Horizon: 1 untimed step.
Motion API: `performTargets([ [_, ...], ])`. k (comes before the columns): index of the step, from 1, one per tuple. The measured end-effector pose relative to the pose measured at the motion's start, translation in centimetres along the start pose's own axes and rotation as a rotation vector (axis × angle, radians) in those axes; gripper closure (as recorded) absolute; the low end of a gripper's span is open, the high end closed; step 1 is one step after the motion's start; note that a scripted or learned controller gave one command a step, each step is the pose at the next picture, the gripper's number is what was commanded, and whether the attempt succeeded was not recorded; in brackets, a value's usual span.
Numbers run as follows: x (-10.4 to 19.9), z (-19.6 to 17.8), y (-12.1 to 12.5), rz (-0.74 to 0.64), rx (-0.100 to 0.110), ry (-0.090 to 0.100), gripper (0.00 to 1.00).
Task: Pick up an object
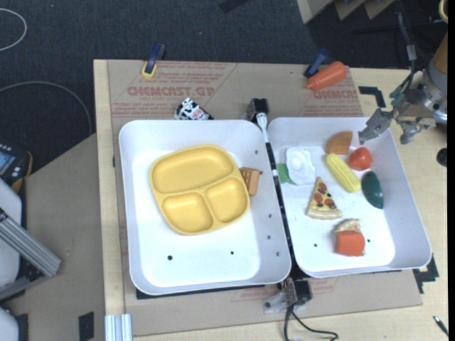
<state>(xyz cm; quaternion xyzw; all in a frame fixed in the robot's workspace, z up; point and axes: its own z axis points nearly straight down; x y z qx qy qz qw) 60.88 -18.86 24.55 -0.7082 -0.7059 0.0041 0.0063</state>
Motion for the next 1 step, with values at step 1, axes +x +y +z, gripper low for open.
performTargets([
  [1, 0.07, -0.87, 0.22, -0.003, -0.014, -0.003, 0.00],
])
